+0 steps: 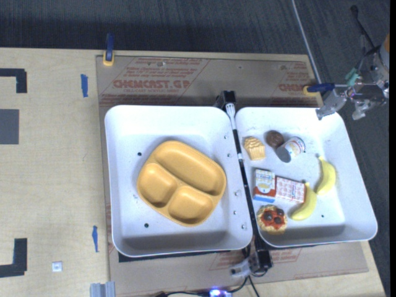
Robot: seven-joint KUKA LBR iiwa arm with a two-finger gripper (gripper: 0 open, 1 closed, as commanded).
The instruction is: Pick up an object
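My gripper (343, 109) hangs over the far right corner of the right bin (356, 184), open, with nothing between its fingers. Below it in that bin lie a yellow banana (318, 189), a small tin can (291, 149) on its side, a brown round piece (274, 138), a tan waffle-like piece (253, 147), a flat printed box (279, 188) and a small toy pizza (271, 218). The gripper touches none of them; the can and the banana are the closest.
The left bin (124, 166) holds a yellow divided plate (180, 182). A ridge (240, 166) separates the bins. A blue and orange clamp (314, 89) sits just left of the gripper on the brown board, and another clamp (109, 49) at the far left corner.
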